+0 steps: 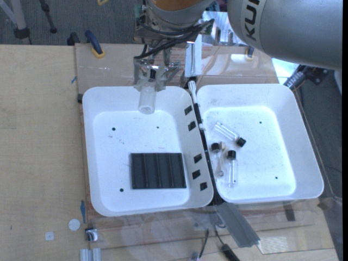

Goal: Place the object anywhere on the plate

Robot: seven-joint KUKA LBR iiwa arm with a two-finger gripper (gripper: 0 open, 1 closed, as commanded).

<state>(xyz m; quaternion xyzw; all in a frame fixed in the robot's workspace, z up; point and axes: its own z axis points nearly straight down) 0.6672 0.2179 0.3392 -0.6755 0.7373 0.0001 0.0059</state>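
The gripper (154,75) hung over the left bin's (98,145) far rim, its fingers clamped on a clear vial (146,98), well short of the dark plate (158,171).

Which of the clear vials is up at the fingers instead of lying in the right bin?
The uncapped vial hanging upright between the fingers, over the left bin's far edge. The others lie flat with black caps.

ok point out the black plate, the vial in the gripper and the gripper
black plate (158,171), camera view, middle of its ribbed top
vial (146,101), camera view, its clear body
gripper (153,78), camera view, between fingertips
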